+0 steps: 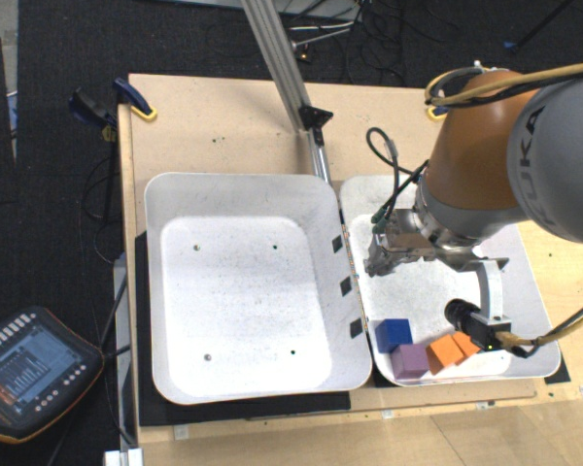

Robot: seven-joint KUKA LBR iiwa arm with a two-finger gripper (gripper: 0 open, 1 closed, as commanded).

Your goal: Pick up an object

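Camera view — gripper [377, 262] jaws blurred, perhaps nothing between.

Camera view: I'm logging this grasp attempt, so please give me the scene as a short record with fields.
left bin: white, no blocks seen in it
right bin: white, holds three blocks at its near edge
blue block: left of the cluster
purple block: nearest the front rim, touching the orange one
orange block: right of the purple
gripper: over the right bin's left part, apart from the blocks
arm: reaches in from the right
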